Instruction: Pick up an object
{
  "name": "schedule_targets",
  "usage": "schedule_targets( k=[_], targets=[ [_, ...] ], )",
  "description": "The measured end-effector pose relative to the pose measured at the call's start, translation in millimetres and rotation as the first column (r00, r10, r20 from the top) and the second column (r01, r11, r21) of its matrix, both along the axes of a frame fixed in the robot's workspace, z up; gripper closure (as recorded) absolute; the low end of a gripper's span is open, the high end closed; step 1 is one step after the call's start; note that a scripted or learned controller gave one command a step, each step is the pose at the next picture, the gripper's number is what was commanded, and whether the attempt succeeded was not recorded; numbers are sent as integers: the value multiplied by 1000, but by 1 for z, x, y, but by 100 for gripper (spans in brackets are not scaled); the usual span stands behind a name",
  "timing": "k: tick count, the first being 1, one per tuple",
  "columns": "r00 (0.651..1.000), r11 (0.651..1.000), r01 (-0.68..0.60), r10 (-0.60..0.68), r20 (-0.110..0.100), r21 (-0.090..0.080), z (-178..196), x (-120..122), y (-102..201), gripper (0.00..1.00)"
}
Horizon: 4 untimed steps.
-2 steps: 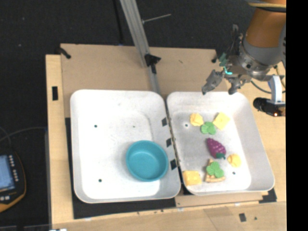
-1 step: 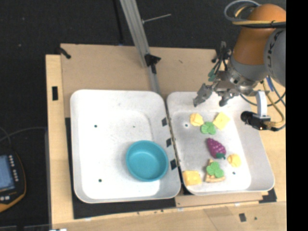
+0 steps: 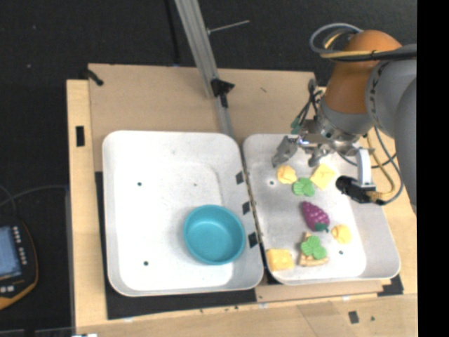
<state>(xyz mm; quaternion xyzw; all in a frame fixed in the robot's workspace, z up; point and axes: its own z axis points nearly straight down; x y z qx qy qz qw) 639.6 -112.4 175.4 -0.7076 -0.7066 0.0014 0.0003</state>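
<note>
Camera view: gripper [image 3: 303, 154] spread wide and holding nothing, poised over the right bin [image 3: 372, 258].
Its likely target, a yellow block [image 3: 286, 175], lies just below the gripper, left of the green piece [image 3: 304, 187], within easy reach.

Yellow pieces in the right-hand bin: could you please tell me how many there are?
4. One lies by the gripper, one just right of it, a small one near the right rim, and one at the front left corner. The arm may hide others.
</note>
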Motion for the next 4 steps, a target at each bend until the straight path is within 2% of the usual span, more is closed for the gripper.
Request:
schedule_targets(
  k=[1, 2, 3, 4],
  targets=[
    [1000, 1000, 1, -1, -2, 0, -59, -6, 6, 0],
    [1000, 1000, 5, -5, 7, 1, -44, -4, 5, 100],
    [1000, 1000, -3, 3, 11, 0, 21, 0, 4, 100],
    [1000, 1000, -4, 4, 5, 2, 29, 1, 3, 100]
  ],
)
